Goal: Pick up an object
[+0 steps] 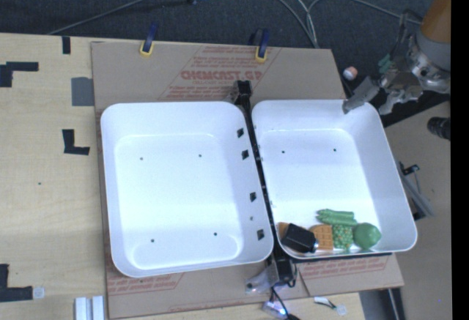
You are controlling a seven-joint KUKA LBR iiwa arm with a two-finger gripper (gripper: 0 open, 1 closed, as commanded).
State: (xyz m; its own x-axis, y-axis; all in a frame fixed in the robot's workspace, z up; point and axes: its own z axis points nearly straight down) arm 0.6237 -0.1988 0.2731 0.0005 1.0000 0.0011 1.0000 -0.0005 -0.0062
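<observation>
Camera view is showing the gripper (360,100) hovering over the right bin (381,143) far corner, grip state I cannot tell, while the black object (298,238) is lying at near edge, needing a long, careful reach down.

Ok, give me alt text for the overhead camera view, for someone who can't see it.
Two shallow white bins sit side by side on a cardboard sheet; the right bin holds a black object, an orange piece, a green pod and a green ball clustered at its near edge. The gripper hovers over that bin's far right corner.
</observation>
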